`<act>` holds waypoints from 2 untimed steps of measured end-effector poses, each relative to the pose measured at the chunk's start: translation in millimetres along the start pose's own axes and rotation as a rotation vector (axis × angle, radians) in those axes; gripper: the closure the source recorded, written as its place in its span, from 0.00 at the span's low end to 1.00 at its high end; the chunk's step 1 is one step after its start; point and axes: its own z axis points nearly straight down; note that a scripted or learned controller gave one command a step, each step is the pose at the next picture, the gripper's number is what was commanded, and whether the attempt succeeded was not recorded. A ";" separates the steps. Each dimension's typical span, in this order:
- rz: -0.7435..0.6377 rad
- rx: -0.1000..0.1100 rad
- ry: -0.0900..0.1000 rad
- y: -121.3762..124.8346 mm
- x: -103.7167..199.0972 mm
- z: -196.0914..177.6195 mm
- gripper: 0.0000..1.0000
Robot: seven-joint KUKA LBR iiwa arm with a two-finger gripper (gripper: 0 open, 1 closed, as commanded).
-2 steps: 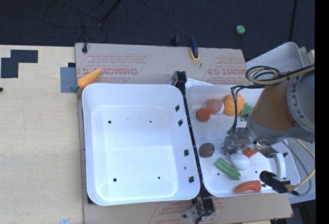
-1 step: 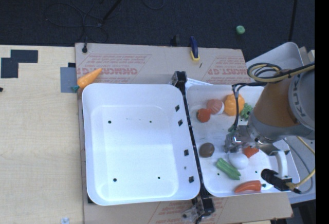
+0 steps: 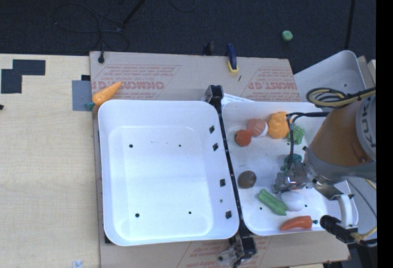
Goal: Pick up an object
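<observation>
My gripper (image 3: 290,184) hangs low in the right bin (image 3: 264,159), just above a white round object (image 3: 295,202) and beside a green pod-shaped toy (image 3: 271,201). The wrist blocks the fingers from view. A brown round toy (image 3: 247,179) lies to its left. Further back sit a red toy (image 3: 244,137), a red-and-white piece (image 3: 258,128), an orange toy (image 3: 278,125) and a green leafy piece (image 3: 298,134). A red pepper-like toy (image 3: 296,223) lies at the bin's front edge.
The left bin (image 3: 159,168) lies alongside, split from the right one by a black clip strip (image 3: 222,156). An orange carrot toy (image 3: 105,93) rests on the cardboard outside the left bin's back corner. Black cables loop off the arm at right.
</observation>
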 end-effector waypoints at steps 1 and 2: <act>-0.006 -0.003 0.000 82.5 30.4 0.3 1.00; -0.002 0.019 0.002 143.9 44.1 2.9 1.00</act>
